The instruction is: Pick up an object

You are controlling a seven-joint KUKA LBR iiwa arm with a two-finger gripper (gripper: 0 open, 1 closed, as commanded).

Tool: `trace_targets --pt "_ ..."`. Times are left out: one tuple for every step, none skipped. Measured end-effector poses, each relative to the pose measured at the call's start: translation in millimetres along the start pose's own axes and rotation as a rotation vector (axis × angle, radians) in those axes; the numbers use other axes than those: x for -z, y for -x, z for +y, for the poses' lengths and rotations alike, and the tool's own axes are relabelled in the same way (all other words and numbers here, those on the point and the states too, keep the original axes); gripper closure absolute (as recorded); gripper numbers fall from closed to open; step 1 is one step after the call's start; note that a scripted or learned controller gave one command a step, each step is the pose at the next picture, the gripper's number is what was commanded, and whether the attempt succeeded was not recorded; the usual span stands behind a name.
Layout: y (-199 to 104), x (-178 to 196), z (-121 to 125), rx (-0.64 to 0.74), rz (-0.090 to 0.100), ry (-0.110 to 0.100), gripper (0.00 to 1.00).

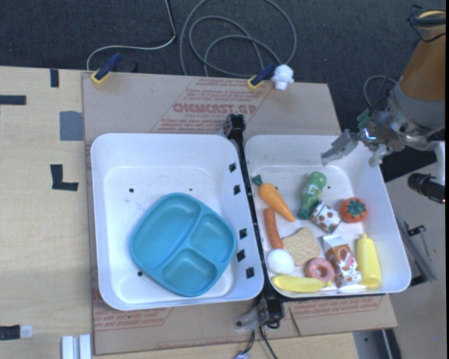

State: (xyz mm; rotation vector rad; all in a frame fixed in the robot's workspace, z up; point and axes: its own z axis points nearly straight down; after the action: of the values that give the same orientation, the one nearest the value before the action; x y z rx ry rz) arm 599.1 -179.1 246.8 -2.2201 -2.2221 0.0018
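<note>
The right bin [374, 178] holds several toy foods: a carrot [275, 200], a green bottle [312, 191], a tomato [352, 209], a sausage [272, 229], a bread slice [302, 244], an egg [280, 261], a banana [298, 283], a donut [319, 269] and a yellow bottle [368, 260]. My gripper [349, 159] hangs over the bin's far right corner, above and to the right of the green bottle. Its fingers are spread open with nothing between them.
A blue divided plate [183, 243] lies in the left bin [108, 200]. A small printed box [327, 217] and a red packet [343, 264] lie among the foods. Cables and clamps [273, 73] sit behind the bins.
</note>
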Motion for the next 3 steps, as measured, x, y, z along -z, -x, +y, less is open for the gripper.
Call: trace_targets --pt "-18 -105 -10 0.000 0.003 -0.010 0.00" --pt "-28 -164 -17 0.000 -0.003 0.004 0.00" --pt "-26 -149 -15 -0.002 -0.006 0.008 1.00"
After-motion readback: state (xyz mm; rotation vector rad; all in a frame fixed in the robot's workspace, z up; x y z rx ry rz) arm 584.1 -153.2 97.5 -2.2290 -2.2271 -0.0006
